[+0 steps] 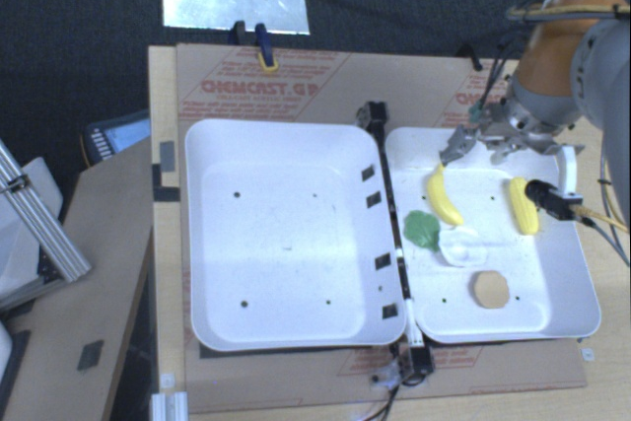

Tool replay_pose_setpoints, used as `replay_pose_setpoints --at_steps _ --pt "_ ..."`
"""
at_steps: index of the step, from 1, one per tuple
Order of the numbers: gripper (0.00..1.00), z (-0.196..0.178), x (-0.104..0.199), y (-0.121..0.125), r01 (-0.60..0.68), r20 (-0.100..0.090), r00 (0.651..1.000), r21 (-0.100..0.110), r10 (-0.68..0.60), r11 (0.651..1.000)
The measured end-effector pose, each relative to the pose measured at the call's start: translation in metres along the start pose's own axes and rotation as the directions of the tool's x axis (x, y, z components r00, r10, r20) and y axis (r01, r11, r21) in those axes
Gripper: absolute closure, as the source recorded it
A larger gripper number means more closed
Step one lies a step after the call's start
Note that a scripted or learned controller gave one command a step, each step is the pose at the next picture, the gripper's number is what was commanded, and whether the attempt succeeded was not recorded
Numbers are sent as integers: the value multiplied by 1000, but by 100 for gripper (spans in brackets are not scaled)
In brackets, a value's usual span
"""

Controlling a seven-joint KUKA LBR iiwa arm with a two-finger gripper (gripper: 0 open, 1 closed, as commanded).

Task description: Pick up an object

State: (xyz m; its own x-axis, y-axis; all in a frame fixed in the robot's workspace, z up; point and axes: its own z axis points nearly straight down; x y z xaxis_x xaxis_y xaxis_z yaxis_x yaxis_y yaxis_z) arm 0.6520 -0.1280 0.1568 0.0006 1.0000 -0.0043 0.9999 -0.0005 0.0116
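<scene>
Two bananas (445, 197) beside gripper (483, 148)

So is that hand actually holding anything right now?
Nothing shows in the hand. It hangs over the right bin's far edge, apart from the banana below it.

The bench (296, 84) carries a printed brown board, and on it two white bins side by side — the right bin (572, 301) beneath the gripper (483, 145), the left bin (212, 173) well off to its left.
</scene>
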Motion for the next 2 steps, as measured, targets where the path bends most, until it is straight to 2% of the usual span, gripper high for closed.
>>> replay_pose_setpoints --at_steps 1,2 --pt "0 74 47 -82 2 -7 1000 16 -2 1000" --pt "0 -111 60 -68 8 -3 1000 -10 -8 1000"
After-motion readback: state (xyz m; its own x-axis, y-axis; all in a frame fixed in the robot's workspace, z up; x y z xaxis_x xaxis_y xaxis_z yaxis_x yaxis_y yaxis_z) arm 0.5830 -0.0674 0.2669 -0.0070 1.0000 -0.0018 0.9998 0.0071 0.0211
